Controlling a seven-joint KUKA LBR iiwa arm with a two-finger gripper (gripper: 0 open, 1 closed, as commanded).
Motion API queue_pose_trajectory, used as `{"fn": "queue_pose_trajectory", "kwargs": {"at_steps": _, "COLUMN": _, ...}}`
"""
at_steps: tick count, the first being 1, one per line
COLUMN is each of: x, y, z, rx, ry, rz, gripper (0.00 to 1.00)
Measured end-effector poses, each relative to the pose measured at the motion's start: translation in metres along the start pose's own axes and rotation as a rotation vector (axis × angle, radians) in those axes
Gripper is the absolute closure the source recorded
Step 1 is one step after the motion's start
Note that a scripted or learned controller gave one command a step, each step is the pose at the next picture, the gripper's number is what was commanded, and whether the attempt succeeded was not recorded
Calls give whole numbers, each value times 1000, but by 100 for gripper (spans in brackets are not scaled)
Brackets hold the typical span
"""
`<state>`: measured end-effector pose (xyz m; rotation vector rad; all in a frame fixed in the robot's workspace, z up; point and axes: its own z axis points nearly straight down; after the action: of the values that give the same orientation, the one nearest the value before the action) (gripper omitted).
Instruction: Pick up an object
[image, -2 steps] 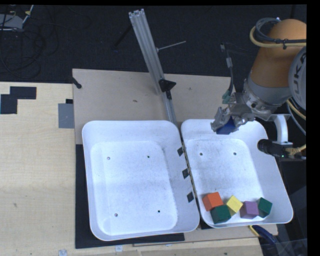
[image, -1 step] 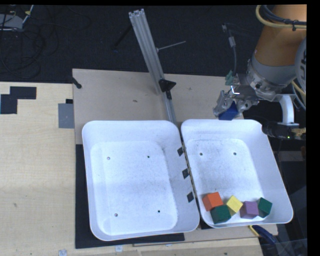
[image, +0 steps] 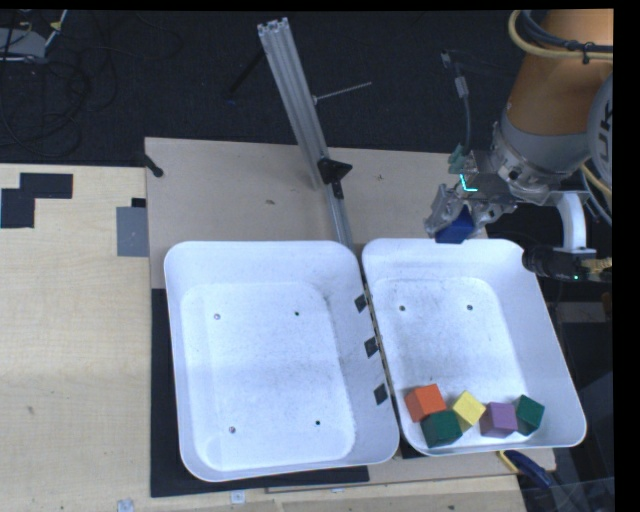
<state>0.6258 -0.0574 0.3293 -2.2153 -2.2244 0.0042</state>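
My gripper (image: 455, 222) hangs over the far rim of the right bin (image: 540, 320), raised above it. A blue block (image: 456, 231) shows between its fingers, and the gripper is shut on it. In the near corner of the right bin lie an orange cube (image: 425, 400), a dark green cube (image: 440, 429), a yellow cube (image: 468, 408), a purple cube (image: 498, 418) and a green cube (image: 529, 412), packed close together.
The left bin (image: 190, 330) sits beside the right one, joined by black clips (image: 370, 346). A slanted metal rail (image: 300, 110) rises behind the bins. The arm's orange band (image: 555, 70) fills the upper right.
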Motion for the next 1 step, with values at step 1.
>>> {"fn": "queue_pose_trajectory", "kwargs": {"at_steps": 1, "x": 73, "y": -62, "z": -13, "rx": 0, "ry": 4, "rz": -3, "gripper": 0}}
